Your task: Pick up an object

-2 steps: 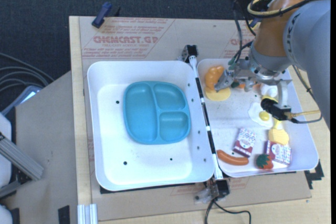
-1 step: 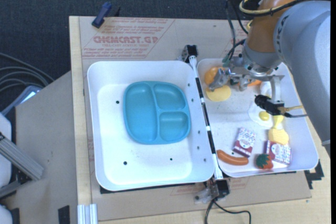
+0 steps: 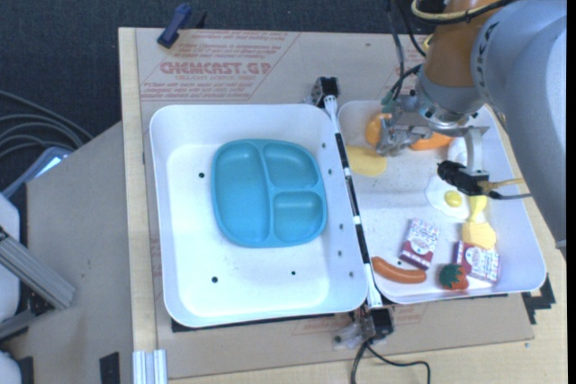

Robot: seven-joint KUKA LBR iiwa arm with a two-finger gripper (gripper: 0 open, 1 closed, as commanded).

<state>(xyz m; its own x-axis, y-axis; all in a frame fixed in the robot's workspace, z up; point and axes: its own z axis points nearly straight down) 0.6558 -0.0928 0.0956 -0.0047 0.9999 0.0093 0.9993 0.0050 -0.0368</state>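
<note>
My gripper is low over the far left part of the right bin. An orange round toy lies right beside it on the left, and an orange carrot-like piece lies just to its right. A pale yellow piece rests below the gripper, next to the bin's left wall. I see nothing raised off the bin floor by the gripper.
The right bin also holds a fried egg toy, a yellow piece, two red and white cartons, a sausage and a strawberry. A blue divided plate lies in the left bin.
</note>
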